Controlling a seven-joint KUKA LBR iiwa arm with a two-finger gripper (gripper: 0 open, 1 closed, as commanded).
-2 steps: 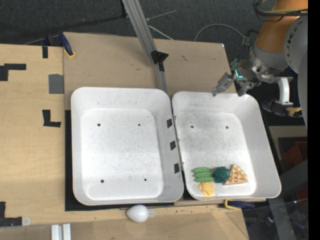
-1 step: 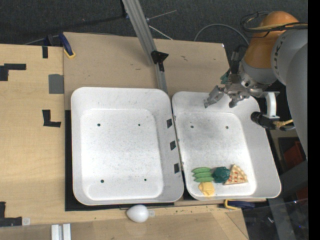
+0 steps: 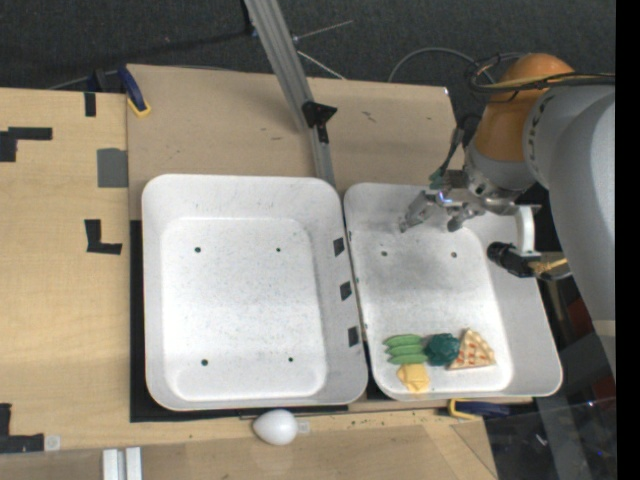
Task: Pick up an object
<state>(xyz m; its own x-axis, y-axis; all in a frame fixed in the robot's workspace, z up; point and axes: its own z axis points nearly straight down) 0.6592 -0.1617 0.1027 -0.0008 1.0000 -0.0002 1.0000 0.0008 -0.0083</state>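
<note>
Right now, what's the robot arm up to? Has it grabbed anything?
Gripper open, over right bin's far end, holding nothing. Toy food pile sits at near end, untouched. Path between unobstructed.

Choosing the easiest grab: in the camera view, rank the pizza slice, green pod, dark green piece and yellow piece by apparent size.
1. pizza slice
2. green pod
3. dark green piece and yellow piece: too alike to rank.

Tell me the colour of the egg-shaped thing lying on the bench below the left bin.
White; the egg shows plainly in the camera view.
</note>
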